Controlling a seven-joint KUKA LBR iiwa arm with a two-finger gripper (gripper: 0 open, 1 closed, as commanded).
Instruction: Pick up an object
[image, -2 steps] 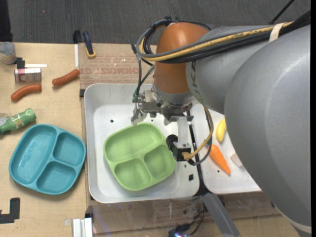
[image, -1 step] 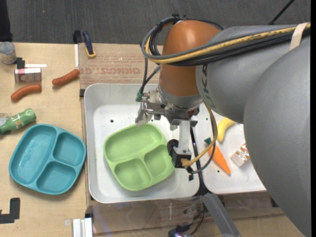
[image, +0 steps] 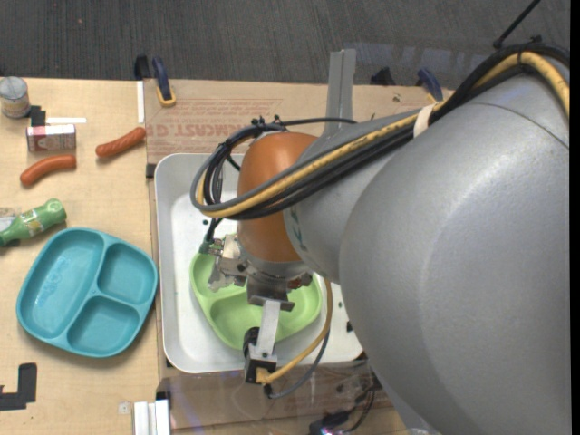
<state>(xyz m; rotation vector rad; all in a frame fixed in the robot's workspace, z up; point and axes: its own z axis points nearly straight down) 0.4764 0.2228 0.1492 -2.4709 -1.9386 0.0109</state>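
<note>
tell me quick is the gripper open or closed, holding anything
gripper: cannot be told, open or closed; it sits low over the green bowl in the white bin, and the wrist blocks the view.

Bowl point(image: 225, 320) is lime green, bin point(image: 177, 270) plain white, tray point(image: 86, 290) teal, sausages point(image: 47, 169) point(image: 120, 142) orange-red (kinda glossy), bench point(image: 91, 198) light tan wood.

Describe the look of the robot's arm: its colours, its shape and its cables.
The arm is thick, rounded and smooth, in shiny grey. Above the wrist sits a bulbous orange band. A bundle of black and yellow cables runs along the arm, and black ones loop out beside the band.
</note>
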